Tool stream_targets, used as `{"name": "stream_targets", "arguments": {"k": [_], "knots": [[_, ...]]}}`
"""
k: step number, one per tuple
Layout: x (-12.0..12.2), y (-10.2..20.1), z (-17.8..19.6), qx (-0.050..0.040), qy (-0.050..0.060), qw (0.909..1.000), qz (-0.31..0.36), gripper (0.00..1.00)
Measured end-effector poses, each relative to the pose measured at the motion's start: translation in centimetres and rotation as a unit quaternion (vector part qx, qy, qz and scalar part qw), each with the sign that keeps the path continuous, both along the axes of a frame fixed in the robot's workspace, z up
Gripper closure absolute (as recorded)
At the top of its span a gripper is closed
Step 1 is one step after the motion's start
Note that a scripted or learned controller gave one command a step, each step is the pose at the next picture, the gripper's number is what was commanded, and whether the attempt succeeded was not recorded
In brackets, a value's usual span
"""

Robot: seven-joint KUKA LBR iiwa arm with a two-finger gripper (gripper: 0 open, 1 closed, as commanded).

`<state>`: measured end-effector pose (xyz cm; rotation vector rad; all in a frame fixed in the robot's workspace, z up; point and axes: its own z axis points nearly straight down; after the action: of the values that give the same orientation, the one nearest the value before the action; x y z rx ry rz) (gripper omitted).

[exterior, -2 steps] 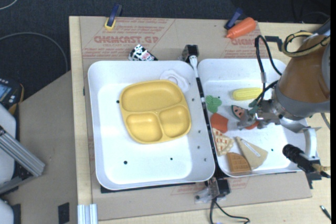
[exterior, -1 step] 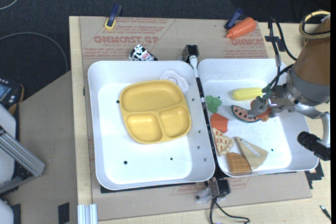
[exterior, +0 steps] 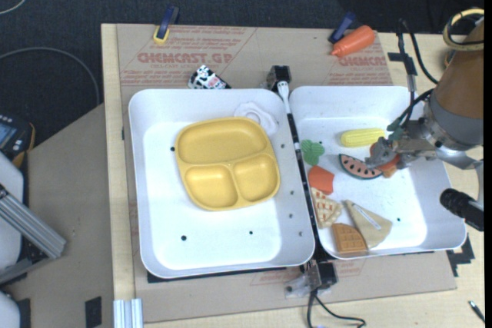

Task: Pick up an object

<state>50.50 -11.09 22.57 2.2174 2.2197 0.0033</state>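
Currently my gripper (exterior: pixel 382 156) sits low in the right bin (exterior: pixel 419 230), finger state unreadable, right at the watermelon slice (exterior: pixel 358 166), whose long axis runs left-right, extending left of me.

A divided plate (exterior: pixel 227 162) lies in the left bin (exterior: pixel 154 234); toy foods (exterior: pixel 338 223) fill the right bin (exterior: pixel 427 230).

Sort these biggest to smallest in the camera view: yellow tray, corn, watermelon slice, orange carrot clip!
1. yellow tray
2. and 3. watermelon slice and corn: look alike, and the gripper hides part of the slice
4. orange carrot clip
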Motion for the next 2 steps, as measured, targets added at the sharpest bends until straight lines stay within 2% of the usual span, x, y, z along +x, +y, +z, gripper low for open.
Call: {"name": "stream_targets", "arguments": {"k": [1,2], "knots": [[0.1,6.4,0.0,0.0021,0.003,1.0,0.003,1.0],[-0.9,11.8,0.8,0.0024,0.003,1.0,0.003,1.0]]}}
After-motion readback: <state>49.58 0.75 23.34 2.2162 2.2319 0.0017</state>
